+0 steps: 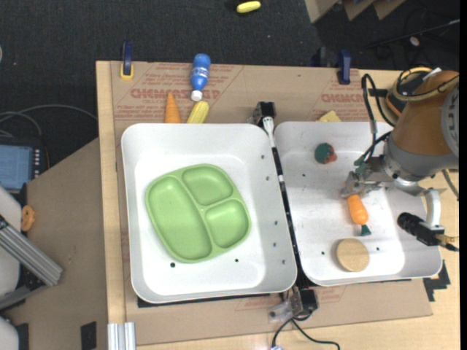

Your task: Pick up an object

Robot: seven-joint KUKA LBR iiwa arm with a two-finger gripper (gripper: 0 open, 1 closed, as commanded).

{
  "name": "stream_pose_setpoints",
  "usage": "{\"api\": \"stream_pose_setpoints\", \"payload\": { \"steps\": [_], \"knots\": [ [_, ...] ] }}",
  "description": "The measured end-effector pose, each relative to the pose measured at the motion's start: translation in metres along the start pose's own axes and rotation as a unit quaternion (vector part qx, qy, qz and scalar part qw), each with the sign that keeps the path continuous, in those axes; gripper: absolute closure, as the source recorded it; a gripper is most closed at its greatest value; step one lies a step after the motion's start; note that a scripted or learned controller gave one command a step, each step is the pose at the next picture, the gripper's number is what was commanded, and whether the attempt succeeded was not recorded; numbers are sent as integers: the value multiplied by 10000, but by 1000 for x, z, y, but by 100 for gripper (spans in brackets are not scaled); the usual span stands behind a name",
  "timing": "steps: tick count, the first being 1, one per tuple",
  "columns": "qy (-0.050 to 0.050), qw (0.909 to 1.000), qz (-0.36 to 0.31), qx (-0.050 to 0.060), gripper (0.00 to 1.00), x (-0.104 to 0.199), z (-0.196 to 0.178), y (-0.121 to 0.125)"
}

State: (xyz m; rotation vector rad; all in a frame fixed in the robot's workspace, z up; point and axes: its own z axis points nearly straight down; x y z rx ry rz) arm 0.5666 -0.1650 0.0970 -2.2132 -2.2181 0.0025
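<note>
In the right bin [314,254] lie three objects: an orange toy carrot [357,211] with a green tip near the middle, a round tan wooden disc [352,255] at the front, and a small green and red ball [324,152] at the back. My gripper [359,182] hangs low over the right bin, just behind the carrot's upper end. Its dark fingers point down and left toward the carrot. Nothing shows between them.
The left bin [146,268] holds a green three-compartment plate [198,211]. Behind the bins on the bench lie a blue and white bottle [199,76], an orange cone [171,109] and a yellow piece [198,111]. A black clamp [264,112] sits between the bins' far corners.
</note>
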Motion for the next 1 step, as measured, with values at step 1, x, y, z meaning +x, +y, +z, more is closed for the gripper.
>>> {"api": "stream_pose_setpoints", "payload": {
  "steps": [1],
  "knots": [
    [-8,10000,-38,-73,100,94,-93,-22]
  ]
}}
